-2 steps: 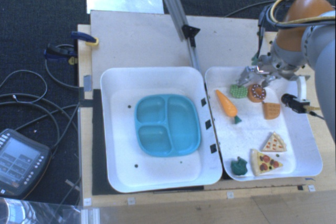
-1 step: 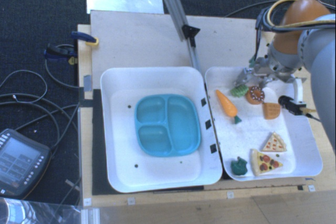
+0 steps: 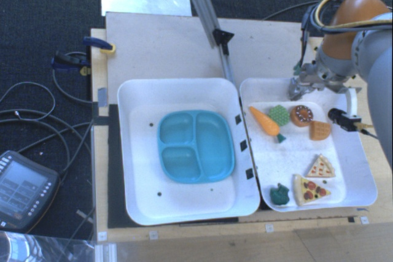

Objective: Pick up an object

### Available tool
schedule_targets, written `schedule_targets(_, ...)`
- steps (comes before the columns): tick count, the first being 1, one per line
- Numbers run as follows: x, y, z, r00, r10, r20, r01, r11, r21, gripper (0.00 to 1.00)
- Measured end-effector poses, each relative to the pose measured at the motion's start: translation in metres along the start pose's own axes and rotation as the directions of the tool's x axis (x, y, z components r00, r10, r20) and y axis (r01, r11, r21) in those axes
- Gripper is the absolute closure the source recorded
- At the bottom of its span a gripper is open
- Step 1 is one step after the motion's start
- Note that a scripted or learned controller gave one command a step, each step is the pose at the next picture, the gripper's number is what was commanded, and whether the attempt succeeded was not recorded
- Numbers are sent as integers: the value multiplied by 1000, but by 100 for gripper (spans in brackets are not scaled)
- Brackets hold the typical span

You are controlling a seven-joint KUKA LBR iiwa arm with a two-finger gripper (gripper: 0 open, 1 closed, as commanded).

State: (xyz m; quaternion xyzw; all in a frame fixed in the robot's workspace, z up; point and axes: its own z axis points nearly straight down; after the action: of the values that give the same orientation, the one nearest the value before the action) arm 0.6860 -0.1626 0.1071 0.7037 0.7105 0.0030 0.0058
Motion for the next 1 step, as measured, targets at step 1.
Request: schedule_targets(1, -6, -5, -53, 1000, 8, -2, -8, 1000, 4, 100)
